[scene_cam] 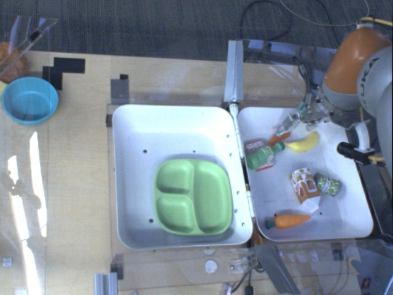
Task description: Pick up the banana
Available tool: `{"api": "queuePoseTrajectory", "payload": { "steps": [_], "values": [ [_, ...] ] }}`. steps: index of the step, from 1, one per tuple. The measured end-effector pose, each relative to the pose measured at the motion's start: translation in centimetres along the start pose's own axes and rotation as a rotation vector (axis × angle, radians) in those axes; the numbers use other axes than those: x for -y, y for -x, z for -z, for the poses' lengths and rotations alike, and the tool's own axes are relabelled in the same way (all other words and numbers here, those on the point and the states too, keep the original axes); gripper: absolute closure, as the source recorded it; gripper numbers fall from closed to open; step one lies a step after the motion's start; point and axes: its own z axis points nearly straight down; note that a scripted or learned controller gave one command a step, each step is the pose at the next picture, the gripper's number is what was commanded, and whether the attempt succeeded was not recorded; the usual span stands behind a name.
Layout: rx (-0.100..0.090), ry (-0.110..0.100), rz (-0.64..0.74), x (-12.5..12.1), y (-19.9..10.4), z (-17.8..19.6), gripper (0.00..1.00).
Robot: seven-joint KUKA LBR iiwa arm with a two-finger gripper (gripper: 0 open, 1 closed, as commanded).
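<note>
The arm (368,72) is bulky and rounded, light grey shells with a glossy orange band (350,63) curving round it above the wrist. At its end there's a small gripper (305,114), pale metal with teal-tinted bits. A black fitting with an orange tip (359,154) juts from the grey casing lower down.

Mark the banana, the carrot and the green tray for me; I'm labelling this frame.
banana (304,143): camera view, middle of its yellow body, right bin.
carrot (293,220): camera view, middle of the orange root, near the right bin's front edge.
green tray (194,196): camera view, the ridge between its compartments, left bin.
</note>
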Motion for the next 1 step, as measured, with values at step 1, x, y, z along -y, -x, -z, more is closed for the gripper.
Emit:
{"api": "queuePoseTrajectory", "payload": {
  "steps": [1],
  "values": [
    [0.004,-0.002,0.041,0.09,0.02,-0.01,0.00]
  ]
}}
